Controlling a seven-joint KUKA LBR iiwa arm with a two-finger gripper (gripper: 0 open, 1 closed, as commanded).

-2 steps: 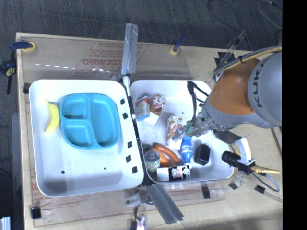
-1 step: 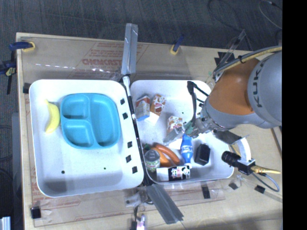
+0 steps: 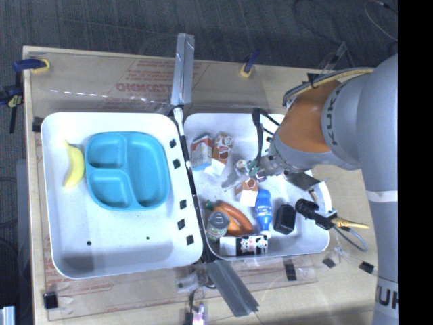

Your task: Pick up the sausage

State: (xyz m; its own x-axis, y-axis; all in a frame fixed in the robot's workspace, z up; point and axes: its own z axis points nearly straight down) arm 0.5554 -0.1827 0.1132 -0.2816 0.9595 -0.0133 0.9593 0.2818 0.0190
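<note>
The sausage (image 3: 234, 215) is an orange-red, stubby link lying in the right bin (image 3: 298, 126), near its front left. A small round can (image 3: 216, 223) touches its left end and a blue bottle (image 3: 262, 209) stands just to its right. My gripper (image 3: 249, 170) hangs over the middle of the same bin, up and to the right of the sausage and apart from it. It sits low among crumpled wrappers and a small orange-and-white packet (image 3: 247, 189). Nothing can be seen held in it.
Two small snack cartons (image 3: 201, 151) (image 3: 222, 146) lie at the right bin's back left, and a dark carton (image 3: 251, 244) lies along its front wall. The left bin (image 3: 101, 246) holds a blue divided plate (image 3: 128, 169) and a banana (image 3: 74, 165).
</note>
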